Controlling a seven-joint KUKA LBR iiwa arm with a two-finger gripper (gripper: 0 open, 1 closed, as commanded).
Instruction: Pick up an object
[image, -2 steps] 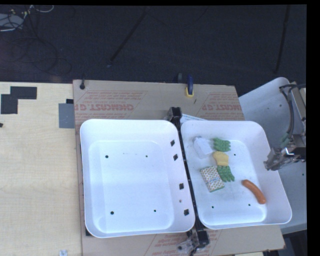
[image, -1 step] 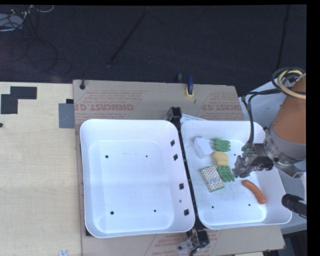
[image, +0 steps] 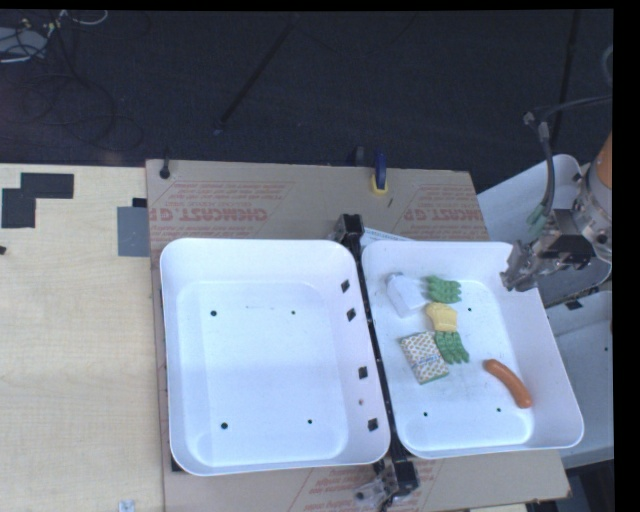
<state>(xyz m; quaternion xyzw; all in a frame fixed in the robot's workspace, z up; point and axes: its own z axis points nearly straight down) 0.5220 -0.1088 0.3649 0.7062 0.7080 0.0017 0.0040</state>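
Closest to the camera, the two white bins sit side by side on the desk, on a sheet of cardboard. The left bin just has its bare floor showing. The right bin has all the stuff: an orange sausage-looking thing nearest the front right, then a small patterned packet touching a green piece. Just behind those is a yellow lump, then another green piece next to a white object toward the back. Further back on the right, the end effector hangs over the bin's far right rim, above and apart from all the items. Nothing sits in it, and honestly I can't tell if it's open or closed from this angle.
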